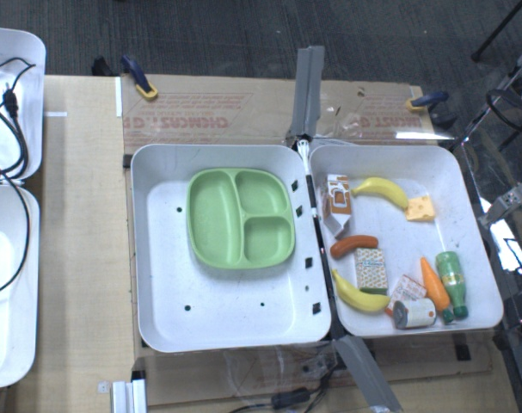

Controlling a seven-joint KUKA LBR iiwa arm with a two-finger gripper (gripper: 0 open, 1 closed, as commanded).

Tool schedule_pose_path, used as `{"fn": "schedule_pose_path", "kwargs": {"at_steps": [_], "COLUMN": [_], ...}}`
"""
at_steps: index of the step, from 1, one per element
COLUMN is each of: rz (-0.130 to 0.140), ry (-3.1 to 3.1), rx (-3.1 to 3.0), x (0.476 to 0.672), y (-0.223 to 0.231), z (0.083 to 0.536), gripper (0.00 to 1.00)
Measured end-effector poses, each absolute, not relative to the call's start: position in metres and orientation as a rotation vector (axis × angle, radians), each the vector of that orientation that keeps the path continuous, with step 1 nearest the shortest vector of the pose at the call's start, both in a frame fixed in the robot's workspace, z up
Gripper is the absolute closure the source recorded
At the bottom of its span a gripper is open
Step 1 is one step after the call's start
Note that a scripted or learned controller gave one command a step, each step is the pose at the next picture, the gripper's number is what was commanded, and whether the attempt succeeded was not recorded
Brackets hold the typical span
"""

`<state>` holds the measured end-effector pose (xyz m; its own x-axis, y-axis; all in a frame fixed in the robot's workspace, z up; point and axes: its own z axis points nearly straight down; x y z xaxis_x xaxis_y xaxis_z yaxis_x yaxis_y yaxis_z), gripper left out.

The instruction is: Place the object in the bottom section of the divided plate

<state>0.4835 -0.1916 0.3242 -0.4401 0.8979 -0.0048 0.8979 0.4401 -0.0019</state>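
Bench (80,231): pale wood, dark carpet beyond.
Bins: two shallow white ones, left bin (157,308) and right bin (467,196), touching.
Divided plate (241,218): smooth green plastic, three sections, in left bin.
Right bin contents: two bananas (383,191) (357,292), sausage (353,245), cheese wedge (420,209), carrot (432,284), green bottle (451,275), can (414,314), cartons.
Gripper: state cannot be told.
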Motion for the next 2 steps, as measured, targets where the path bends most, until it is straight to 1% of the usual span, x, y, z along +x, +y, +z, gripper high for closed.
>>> {"fn": "schedule_pose_path", "kwargs": {"at_steps": [1,2], "rz": [-0.002,-0.004], "ry": [2.686,2.686], "rx": [1.628,1.623], "x": [0.5521,0.5532], "y": [-0.2069,-0.2069], "z": [0.2710,0.2799], "gripper": [1.00,1.00]}}
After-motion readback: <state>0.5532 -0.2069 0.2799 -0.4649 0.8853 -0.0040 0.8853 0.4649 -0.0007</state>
